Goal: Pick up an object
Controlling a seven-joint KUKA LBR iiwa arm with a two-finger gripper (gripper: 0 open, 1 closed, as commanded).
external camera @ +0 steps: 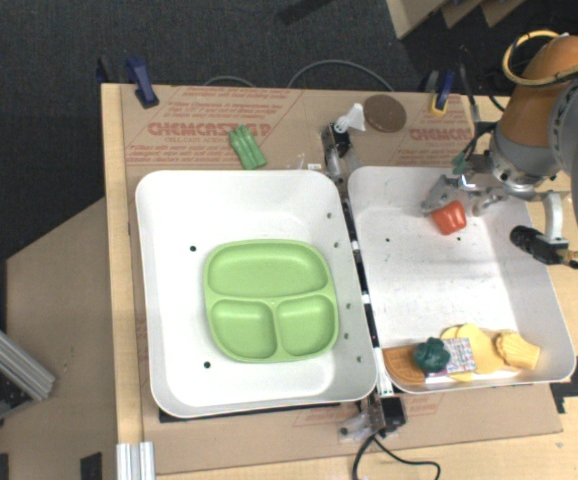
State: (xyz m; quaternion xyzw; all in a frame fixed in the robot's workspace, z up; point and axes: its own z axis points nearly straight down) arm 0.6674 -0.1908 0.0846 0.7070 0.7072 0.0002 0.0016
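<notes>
Clearly, the gripper (456, 200) pinches a small red-orange plastic block (450, 218) between its fingers, above the right white bin (529, 288), near its 12 o'clock edge. At 6 o'clock lies a dark green toy (431, 354).

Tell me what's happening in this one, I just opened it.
A grey arm with an orange band reaches in from the right over the right bin. Its pincer is at the far end of that bin, right at a small red object; whether it grips it is not clear. Near the front edge of the same bin lie a dark green object and some yellow pieces. The left bin holds a green divided tray, untouched.
</notes>
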